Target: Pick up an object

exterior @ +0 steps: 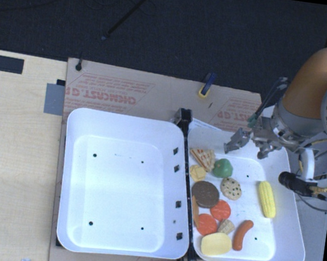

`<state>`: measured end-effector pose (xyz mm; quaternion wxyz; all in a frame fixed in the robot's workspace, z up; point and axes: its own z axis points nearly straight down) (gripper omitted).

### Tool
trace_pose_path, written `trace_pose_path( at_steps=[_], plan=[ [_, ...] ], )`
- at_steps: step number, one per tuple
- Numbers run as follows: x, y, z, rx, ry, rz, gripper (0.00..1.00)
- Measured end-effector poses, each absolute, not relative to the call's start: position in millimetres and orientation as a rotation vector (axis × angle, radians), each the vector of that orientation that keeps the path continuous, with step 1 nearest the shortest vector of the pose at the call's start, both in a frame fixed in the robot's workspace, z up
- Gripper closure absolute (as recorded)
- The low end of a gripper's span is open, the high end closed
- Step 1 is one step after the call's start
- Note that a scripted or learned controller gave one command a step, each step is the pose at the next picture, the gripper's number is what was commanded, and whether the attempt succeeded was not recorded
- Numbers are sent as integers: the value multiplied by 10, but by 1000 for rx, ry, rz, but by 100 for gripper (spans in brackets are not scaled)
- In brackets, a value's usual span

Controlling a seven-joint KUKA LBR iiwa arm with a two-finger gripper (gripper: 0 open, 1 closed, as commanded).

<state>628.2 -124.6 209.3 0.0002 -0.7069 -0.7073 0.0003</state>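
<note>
Toy food fills the right bin (292,249), gripper (251,144) above its far rim.
Left to right: brown disc (205,193), cookie (231,188), sausage (241,234) lying near-to-far, corn (267,199) likewise lengthwise; the fingers are spread, gripping nothing.

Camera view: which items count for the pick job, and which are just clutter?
Job-relevant:
- hand, open, above the right bin's far edge
- right bin with pickable items: corn cob, sausage, cookie, green ball, brown disc, yellow block

Lying about:
- left bin
- blue-yellow clamp
- cardboard sheet
</note>
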Motion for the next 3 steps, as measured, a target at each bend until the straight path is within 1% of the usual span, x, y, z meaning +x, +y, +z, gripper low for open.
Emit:
trace_pose_path(
  at_steps=[1,2,3],
  plan=[
    [6142,-846,966,-2221,-2219,2,0],
    [6141,-862,1068,-2226,-2212,1,100],
    [6137,-885,1163,-2233,-2203,1,100]
  ],
)
